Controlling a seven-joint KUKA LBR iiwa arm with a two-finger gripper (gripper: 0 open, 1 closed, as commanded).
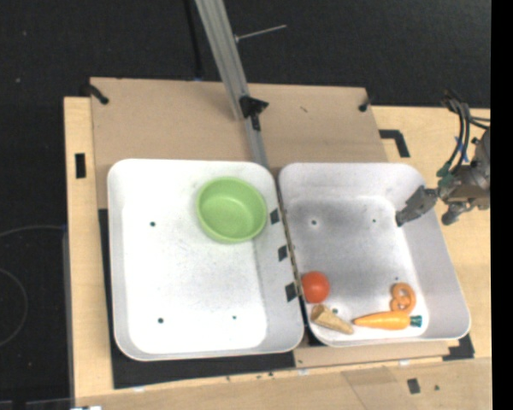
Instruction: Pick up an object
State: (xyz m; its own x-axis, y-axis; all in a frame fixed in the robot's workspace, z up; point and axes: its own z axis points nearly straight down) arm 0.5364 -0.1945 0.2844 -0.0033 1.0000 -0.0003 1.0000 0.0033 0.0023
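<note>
Bench (171, 126) of pale wood seen from above at a slant, topped with a flat sheet of brown board and set against a dark floor. Two shallow white bins with rounded corners sit side by side on it, their inner edges touching along the middle. Both have a smooth, plastic-looking surface dulled by grey scuffing across the floor.

In the left bin (137, 314), a round lime-green bowl (232, 210) with a smooth, glossy look sits upright near the top right corner, its hollow facing up.

In the right bin (436, 254), four small items cluster along the near edge. A round red ball-like object (315, 286), possibly a toy tomato, lies just beside the left wall. Below it rests a tan wedge-shaped piece (331, 319). To its right, a long tapered orange carrot shape (381, 320) lies flat with a small teal tip at its right end. Just above that end sits a small orange curled piece (402, 296), shaped like a ring or pretzel.

At the right edge, the gripper (429, 209) hangs over the upper right rim of the right bin, its two dark fingers spread apart with nothing between them. It is well apart from the items below. Thin cables loop above it.

A slim grey metal rail (227, 58) runs diagonally from the top down to where the bins meet.
</note>
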